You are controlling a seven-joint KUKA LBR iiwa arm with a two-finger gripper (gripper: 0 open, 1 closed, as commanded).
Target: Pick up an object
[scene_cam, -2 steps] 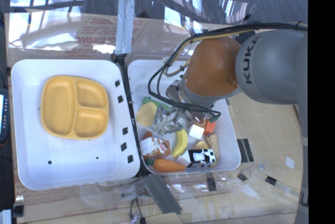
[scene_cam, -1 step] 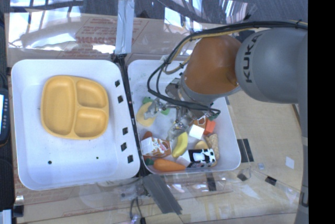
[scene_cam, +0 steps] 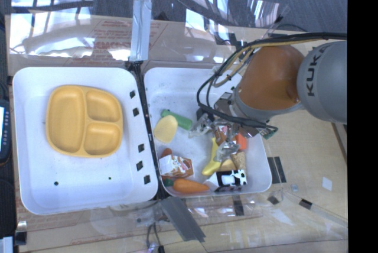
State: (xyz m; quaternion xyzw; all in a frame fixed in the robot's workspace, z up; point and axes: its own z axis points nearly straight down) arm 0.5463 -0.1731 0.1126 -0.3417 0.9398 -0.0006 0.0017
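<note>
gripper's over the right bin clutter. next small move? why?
Probably lower straight down a little. The gripper sits among the crowded items by the banana in the right bin, and nothing visibly sits between its fingers, so no grasp is confirmed yet. Finger state is unclear from here.

A yellow divided tray [scene_cam: 84,120] lies in the left white bin [scene_cam: 29,187], on a cardboard-covered bench [scene_cam: 307,145].

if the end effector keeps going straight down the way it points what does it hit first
Probably the yellow banana in the right bin, with small orange pieces beside it. The end effector hangs over that cluster, though depth is hard to judge from this slanted view.
</note>
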